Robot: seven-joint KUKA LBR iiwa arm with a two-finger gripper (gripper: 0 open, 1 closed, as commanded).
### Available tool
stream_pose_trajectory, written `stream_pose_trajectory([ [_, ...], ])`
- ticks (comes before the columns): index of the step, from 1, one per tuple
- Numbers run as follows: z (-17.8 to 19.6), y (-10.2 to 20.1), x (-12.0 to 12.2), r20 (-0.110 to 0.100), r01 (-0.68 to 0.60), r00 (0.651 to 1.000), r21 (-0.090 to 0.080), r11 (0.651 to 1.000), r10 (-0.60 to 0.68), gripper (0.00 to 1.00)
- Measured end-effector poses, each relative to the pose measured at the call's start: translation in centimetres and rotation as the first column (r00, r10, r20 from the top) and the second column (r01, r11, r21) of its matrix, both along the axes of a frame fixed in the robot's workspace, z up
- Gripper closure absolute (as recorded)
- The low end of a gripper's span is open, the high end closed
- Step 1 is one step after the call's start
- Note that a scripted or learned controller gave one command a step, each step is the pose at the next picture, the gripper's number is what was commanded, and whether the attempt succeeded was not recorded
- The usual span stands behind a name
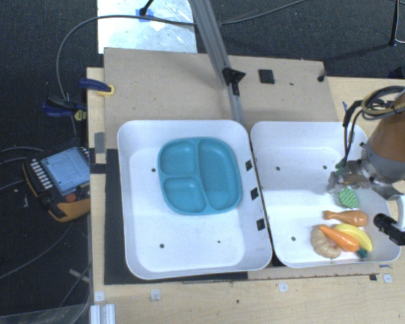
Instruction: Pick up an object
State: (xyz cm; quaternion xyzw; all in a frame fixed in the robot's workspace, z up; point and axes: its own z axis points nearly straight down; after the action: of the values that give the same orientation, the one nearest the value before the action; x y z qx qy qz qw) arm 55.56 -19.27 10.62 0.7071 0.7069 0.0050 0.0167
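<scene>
In the right bin (290, 154) several toy foods lie near the front right corner: a green item (349, 198), a brown drumstick (347, 217), an orange carrot (345, 237), a yellow banana (356, 235) and a tan piece (323, 242). My gripper (342, 179) is low in the right bin, just above the green item, with the orange-banded wrist (393, 137) behind it. Nothing shows between its fingers.
A blue divided plate (199, 175) lies in the left bin (142, 241). A slanted metal pole (212, 36) crosses the back of the bench. Cables and a handheld device (59, 181) lie on the floor at left.
</scene>
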Motion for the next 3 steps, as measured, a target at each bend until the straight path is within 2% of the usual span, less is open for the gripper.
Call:
stream_pose_trajectory([
  [1, 5.8, 0.8, -0.3, -0.024, -0.005, 1.000, 0.015, 1.000, 0.006, 1.00],
  [3, 18.3, 0.9, -0.4, -0.021, -0.007, 1.000, 0.014, 1.000, 0.007, 1.00],
])
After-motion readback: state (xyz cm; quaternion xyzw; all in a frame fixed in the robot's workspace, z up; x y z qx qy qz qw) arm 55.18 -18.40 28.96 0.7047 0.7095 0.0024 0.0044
